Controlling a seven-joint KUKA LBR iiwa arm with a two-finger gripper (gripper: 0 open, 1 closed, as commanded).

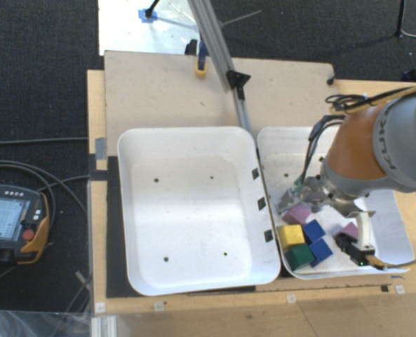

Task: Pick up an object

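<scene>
The arm [376,146] is being held low over the right bin [397,223], where a yellow block [290,235], green block [299,255] and blue blocks [320,250] are clustered. A reach is being judged; finger state cannot be told. A descent onto the pink block [297,213] is being called for next.

I see bright, even light from overhead. The white bins [186,209] glare, nearly washed out. Shadows look faint; detail is slightly soft.

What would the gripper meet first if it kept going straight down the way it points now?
Most likely the pink block, which lies right under the gripper in the right bin; the yellow block sits just beside it. Depth is hard to judge from above.
</scene>
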